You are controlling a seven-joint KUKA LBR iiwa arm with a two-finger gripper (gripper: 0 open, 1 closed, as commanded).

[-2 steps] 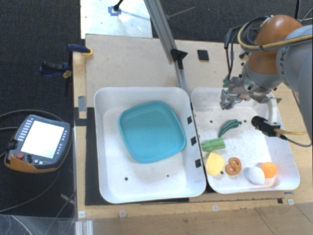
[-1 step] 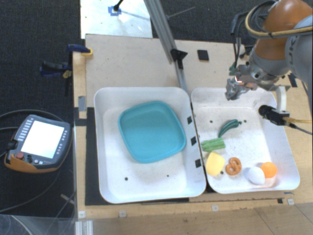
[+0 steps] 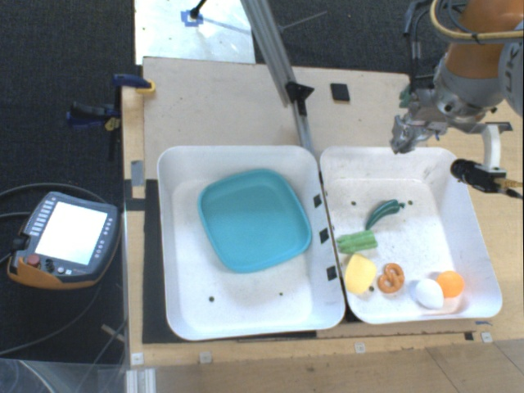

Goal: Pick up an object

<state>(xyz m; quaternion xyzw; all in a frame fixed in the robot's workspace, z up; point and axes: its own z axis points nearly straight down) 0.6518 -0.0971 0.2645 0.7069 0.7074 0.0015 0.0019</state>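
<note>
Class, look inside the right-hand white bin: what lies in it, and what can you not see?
In the right bin: a dark green pepper, a light green vegetable, a yellow fruit, a pretzel, a white egg and an orange ball. The floor beneath each is covered.

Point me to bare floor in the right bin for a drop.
Right bin: bare along the far wall under the end effector, and down the right side. Crowded at the near edge: lemon, pretzel, egg, orange, with the green pepper and cucumber piece just above.
</note>
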